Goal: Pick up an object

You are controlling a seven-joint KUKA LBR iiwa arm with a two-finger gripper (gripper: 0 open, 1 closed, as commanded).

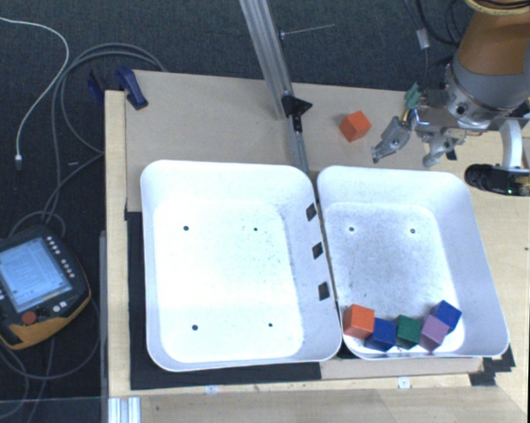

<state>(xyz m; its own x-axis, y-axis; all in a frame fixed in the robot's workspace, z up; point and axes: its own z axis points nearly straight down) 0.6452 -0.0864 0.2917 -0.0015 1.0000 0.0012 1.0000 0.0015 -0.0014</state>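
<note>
- So the pickable stuff is a bunch of small blocks, and most of them are huddled along the near edge of the right bin [473, 224], toward its near right corner.
- Left to right in that row: an orange cube [358, 321], a blue cube [383, 334] touching it, a green cube [408, 330], a purple cube [434, 330], and a second blue block [448, 313] sitting just behind the purple one, right by the bin's right wall.
- They're packed tight, each one touching or just about touching its neighbour.
- There's also a stray orange block [356, 125] out on the bare bench [199, 117], past the far edge of the right bin, near the foot of a slanted metal rail [272, 59].
- The gripper [417, 146] hangs over the bench just beyond the right bin's far edge, a bit right of that stray block. Its two fingers are spread apart with nothing between them.
- The arm [496, 50] comes in at the top right corner, orange band above a grey wrist.
- The left bin [161, 194] sits right beside the right one, walls touching down the middle.
- Off the bench's left side, on the dark floor, there's a teach pendant [30, 283] with cables [53, 77] looping around.
</note>
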